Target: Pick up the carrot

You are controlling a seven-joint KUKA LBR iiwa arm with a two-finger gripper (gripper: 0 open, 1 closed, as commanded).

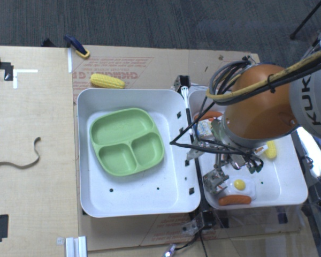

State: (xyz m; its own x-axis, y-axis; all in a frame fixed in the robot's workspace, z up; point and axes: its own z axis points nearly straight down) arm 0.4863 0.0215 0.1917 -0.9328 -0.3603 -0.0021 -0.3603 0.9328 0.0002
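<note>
Carrot: short, orange-red, lying flat at right bin's front edge. Gripper just above-left; finger state unclear.

My gripper hangs low in the right bin, just above the carrot lying by the near wall. A green divided plate sits in the left bin.

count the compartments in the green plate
3: the green plate in the left bin has one long compartment across its top and two smaller ones side by side below it. None looks hidden.
</note>
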